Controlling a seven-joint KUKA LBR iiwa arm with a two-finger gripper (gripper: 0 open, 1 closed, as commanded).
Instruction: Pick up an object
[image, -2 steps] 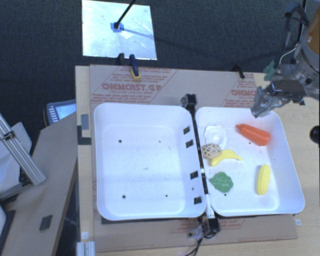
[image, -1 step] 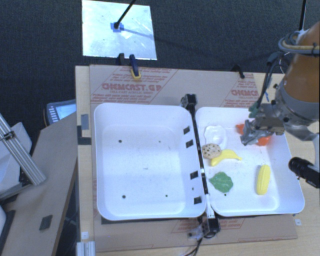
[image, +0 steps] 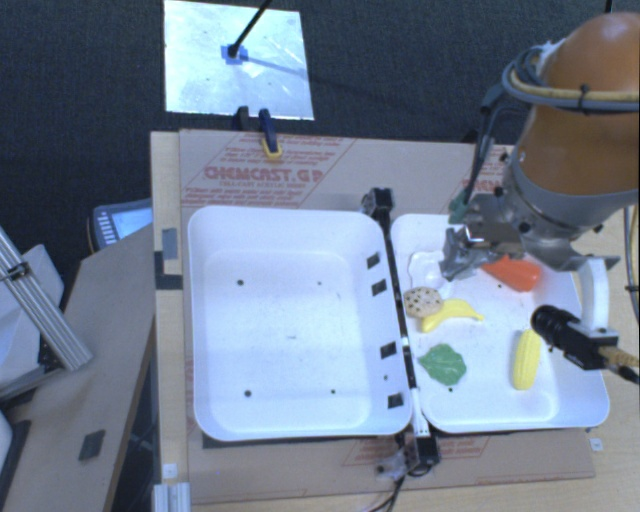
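Orange carrot (image: 512, 273) just beside the gripper (image: 458, 262), grip state unclear.

This is a robotics lab test bench, not a home or shop. A large industrial arm (image: 580, 120) with an orange band and looped cables leans over two shallow white bins (image: 290, 320) clipped side by side onto a protective-film-covered sheet printed "CHEMCAST GP" (image: 262, 172). Plastic toy foods (image: 452, 314) lie in the right bin as test objects. An aluminium extrusion (image: 40, 310) stands at the left, dark carpet (image: 80, 100) covers the floor, and a square silvery plate (image: 238, 60) lies behind the bench.
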